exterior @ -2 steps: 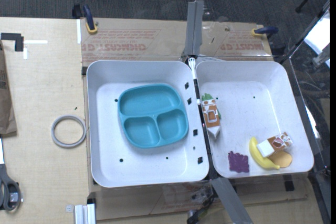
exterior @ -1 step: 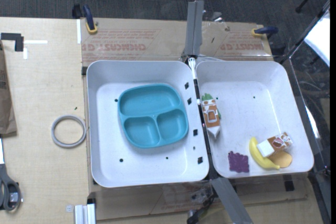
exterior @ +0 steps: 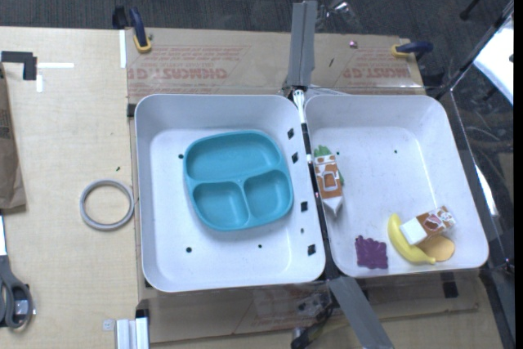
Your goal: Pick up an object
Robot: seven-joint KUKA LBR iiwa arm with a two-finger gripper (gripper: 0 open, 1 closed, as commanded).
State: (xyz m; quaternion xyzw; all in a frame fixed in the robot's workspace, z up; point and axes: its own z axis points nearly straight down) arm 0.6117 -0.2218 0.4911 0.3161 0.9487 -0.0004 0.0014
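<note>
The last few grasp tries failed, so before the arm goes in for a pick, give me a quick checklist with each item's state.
1. Graspable things in the right bin: ok; carton, purple grapes, banana.
2. Carton free of the divider: not ok, it lies against it.
3. Grapes isolated: ok.
4. Banana isolated: not ok, small items touch it.
5. Left bin: ok, blue tray flat.
6. Gripper state: cannot tell.

I am viewing two bins side by side: the left bin (exterior: 155,200) is holding a divided tray (exterior: 238,180); the right bin (exterior: 392,127) is holding a carton (exterior: 328,180) by its left wall, with a banana (exterior: 406,243) lying near the front right corner.
</note>
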